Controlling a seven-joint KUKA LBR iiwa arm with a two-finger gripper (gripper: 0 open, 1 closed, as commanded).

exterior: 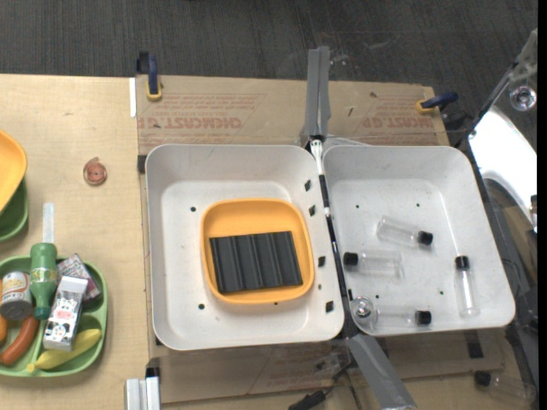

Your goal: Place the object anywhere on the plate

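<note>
An orange plate [256,220] lies in the middle of the left white bin [171,229]. A dark grey ribbed rectangular object [256,260] rests flat on the plate, covering most of its lower half. Several clear vials with black caps lie in the right bin [444,169], among them one [402,233] near the bin's middle, one [464,284] at the right and one [393,317] along the front wall. A white and grey part of the arm [508,143] shows at the right edge, beside the right bin.
On the wooden bench to the left stand a green tray [85,348] with toy food and a bottle, and a yellow bowl [10,173]. A small pink disc [95,172] lies nearby. Clamps [149,75] hold the cardboard behind the bins.
</note>
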